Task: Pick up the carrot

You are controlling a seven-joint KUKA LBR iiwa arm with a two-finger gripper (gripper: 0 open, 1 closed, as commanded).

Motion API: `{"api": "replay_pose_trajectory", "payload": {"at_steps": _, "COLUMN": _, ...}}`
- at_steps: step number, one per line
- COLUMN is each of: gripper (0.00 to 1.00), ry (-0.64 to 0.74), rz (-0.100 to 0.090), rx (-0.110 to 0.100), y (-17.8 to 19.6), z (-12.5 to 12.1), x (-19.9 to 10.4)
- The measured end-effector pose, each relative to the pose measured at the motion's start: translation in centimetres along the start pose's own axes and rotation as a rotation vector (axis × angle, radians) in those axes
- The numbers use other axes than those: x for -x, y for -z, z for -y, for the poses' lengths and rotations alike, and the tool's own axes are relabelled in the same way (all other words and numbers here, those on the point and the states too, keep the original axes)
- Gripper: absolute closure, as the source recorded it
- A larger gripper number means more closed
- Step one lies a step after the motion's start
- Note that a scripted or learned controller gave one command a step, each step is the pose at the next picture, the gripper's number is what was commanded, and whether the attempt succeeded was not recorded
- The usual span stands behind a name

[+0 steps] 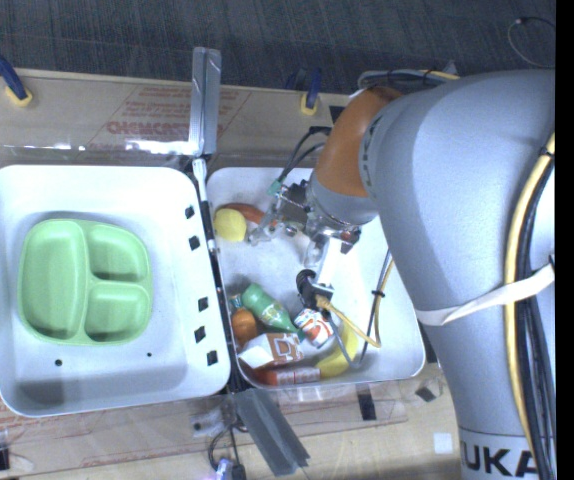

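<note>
An orange, elongated piece that looks like the carrot (pixel 250 211) lies at the back left of the right bin (pixel 399 353), partly behind a yellow lemon (pixel 230 226). My gripper (pixel 300 224) hangs over the back middle of that bin, just right of the carrot and the lemon. The grey arm with its orange band (pixel 347 158) comes in from the right and hides the bin's back right corner. I see nothing held in the gripper.
The front of the right bin holds a green bottle (pixel 267 308), a round orange fruit (pixel 244 324), a small can (pixel 313 328), a carton (pixel 277 351) and a yellow banana (pixel 342 353). In the left bin (pixel 7 268) lies a green divided plate (pixel 85 280).
</note>
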State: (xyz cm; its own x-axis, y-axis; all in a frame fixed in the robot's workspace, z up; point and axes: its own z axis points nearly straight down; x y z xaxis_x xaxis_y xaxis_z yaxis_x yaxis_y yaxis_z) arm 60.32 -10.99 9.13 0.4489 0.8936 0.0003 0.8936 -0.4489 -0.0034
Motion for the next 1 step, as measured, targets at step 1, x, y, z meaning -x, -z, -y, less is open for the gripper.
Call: {"api": "replay_pose_trajectory", "payload": {"at_steps": 1, "gripper": 1.00, "ry": 0.006, "rz": 0.000, "rx": -0.003, "y": 0.97, "z": 0.05, "x": -0.09}}
